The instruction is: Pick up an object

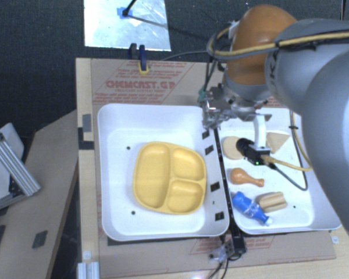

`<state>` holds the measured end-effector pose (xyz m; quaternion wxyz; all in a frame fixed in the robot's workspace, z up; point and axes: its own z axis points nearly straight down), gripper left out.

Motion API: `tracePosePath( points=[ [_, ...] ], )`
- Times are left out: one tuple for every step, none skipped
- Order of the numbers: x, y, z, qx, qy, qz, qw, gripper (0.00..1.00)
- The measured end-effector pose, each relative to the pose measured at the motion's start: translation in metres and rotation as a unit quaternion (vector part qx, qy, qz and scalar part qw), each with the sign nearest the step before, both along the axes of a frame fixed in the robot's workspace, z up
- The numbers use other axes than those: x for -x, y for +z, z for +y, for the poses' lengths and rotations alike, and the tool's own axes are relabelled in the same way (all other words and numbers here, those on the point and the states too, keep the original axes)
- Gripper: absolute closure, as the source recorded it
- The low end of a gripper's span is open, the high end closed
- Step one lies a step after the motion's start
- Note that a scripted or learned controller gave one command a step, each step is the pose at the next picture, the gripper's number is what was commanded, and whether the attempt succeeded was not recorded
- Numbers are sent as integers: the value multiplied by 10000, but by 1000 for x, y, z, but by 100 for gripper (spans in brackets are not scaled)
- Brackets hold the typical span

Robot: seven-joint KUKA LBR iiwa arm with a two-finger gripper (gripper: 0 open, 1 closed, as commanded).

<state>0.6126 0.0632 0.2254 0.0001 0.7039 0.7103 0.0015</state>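
Over the right bin (302,211), arm (314,57) covers the far half; near half open. Left bin (113,156): one yellow tray (168,177), free margin all round. Right bin, one each: tan wedge (277,139), disc (231,149), drumstick (245,177), blue bottle (249,207), bread (271,201). Gripper (212,116) at the divider's far end; finger spread unreadable, nothing seen held.

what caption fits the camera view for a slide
KUKA arm's tool hovers over the divide between two white bins: yellow divided plate left, toy drumstick and blue bottle right.
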Motion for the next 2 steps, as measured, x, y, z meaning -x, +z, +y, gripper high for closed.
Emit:
tracePosePath(
  points=[
    [-21,-8,44,0,-3,-4,10000,100],
    [-21,-8,41,9,-18,3,10000,0]
  ],
)
